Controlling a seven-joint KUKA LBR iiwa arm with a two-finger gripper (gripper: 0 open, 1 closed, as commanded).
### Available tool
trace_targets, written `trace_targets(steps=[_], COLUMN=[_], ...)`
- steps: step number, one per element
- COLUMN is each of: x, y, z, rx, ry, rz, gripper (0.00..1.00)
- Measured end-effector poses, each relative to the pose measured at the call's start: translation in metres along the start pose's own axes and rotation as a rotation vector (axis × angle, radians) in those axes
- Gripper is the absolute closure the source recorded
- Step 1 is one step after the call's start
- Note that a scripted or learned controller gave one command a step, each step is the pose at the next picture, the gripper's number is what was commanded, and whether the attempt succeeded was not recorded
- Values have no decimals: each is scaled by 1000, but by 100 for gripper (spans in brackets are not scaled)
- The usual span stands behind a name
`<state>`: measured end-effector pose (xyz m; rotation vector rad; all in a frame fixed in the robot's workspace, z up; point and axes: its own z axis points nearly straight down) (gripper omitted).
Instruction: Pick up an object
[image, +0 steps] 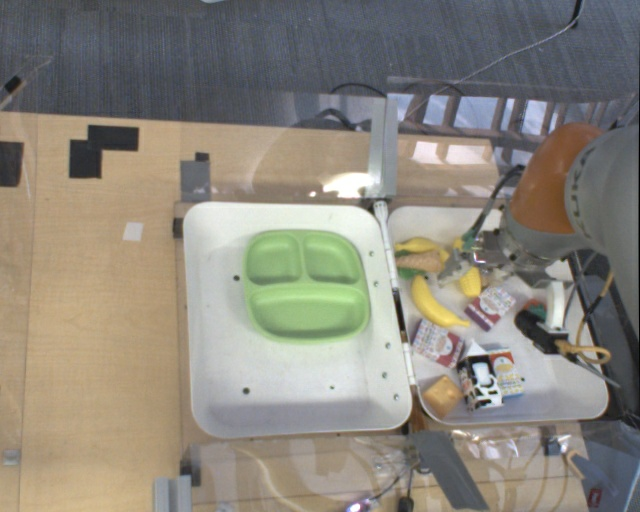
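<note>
**What the view hides**

The arm (590, 190) is cut off by the picture's right edge and covers the right bin's (540, 405) far right corner. The gripper (478, 255) is small and dark against the clutter, so the state of its fingers cannot be told. The printing on the packets (438, 342) near the bin's front edge is too small to read. A carton (483, 380) there partly covers another pack. The cable loop at the bench's front edge is blurred.

Bright, even overhead light; glare on the clear panel (340, 185) behind the bins; image slightly soft.
</note>
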<state>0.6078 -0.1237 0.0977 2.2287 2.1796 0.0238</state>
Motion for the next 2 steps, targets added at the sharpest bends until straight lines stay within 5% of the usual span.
trace_targets(steps=[1, 2], x=[1, 57], y=[3, 48], z=[-12, -80], rx=[-9, 52], ry=[-1, 7], rz=[-2, 28], gripper=[100, 100])
